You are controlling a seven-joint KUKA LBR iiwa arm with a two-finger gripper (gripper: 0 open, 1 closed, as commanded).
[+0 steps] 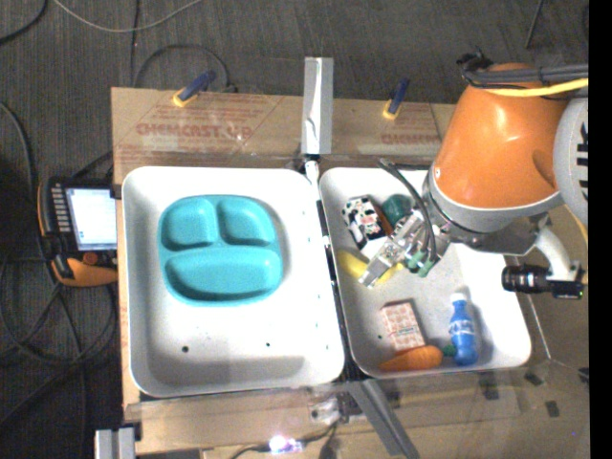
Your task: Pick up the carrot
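The carrot (413, 359) is orange and lies along the near wall of the right bin (502, 347), close to its front edge. My gripper (400, 251) hangs over the middle of that bin, well behind the carrot and a bit to its left. Its fingers point toward the left, above a yellow object (354, 266). The arm's grey and orange wrist (502, 151) covers the bin's far right part.
In the right bin a small pink carton (401, 322) and a blue bottle (462, 329) lie just behind the carrot. A black-and-white box (362, 218) and a green item (396, 206) lie at the back. The left bin (143, 342) holds a teal divided tray (223, 248).
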